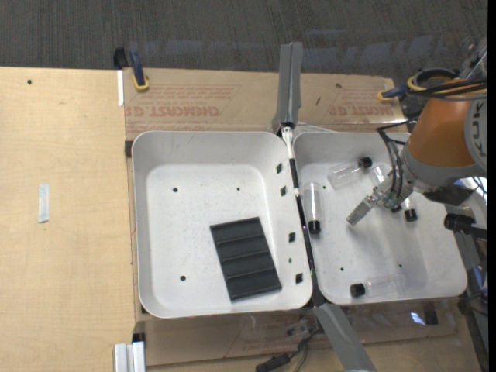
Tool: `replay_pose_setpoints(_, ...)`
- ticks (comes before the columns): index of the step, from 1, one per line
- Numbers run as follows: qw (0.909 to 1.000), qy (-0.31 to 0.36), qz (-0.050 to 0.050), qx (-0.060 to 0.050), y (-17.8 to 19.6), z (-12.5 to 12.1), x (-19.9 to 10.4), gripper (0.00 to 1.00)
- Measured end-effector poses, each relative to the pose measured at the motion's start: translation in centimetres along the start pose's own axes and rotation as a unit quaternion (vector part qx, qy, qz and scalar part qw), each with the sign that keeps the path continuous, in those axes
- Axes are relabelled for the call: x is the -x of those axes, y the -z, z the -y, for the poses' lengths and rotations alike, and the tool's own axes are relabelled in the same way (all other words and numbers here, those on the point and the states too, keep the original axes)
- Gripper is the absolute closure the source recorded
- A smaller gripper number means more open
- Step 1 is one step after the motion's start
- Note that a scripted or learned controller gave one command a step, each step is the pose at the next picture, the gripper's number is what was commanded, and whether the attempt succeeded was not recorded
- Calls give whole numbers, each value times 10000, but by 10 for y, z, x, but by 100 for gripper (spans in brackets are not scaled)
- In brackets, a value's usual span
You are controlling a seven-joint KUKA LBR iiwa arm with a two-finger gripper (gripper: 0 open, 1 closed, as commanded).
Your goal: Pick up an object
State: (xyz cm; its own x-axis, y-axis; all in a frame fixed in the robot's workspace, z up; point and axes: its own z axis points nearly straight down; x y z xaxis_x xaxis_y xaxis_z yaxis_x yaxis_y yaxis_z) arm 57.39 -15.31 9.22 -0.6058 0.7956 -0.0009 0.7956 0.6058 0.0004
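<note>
My claw (pixel 358 213) hangs inside the right bin (pixel 434 285), near its middle; I cannot tell its state. Clear capped tubes lie around it: one (pixel 349 173) toward the far rim, one (pixel 310 205) along the wall next to the left bin (pixel 155 208). The bin floor toward the near rim is open. A black ridged block (pixel 245 258) occupies the left bin.

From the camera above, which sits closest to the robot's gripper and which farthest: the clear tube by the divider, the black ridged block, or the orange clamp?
1. Clear tube, in the right bin against the divider, nearest to the gripper.
2. Black ridged block, in the left bin.
3. Orange clamp, at the cardboard's far left corner, farthest.
</note>
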Motion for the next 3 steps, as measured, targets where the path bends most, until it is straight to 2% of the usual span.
replay_pose_setpoints(1, 10000, -23, 10, 12, 10, 1, 1, 100)
replay_pose_setpoints(2, 10000, -21, 10, 11, 10, 0, 1, 0)
replay_pose_setpoints(3, 10000, -41, 18, 20, 19, 1, 3, 100)
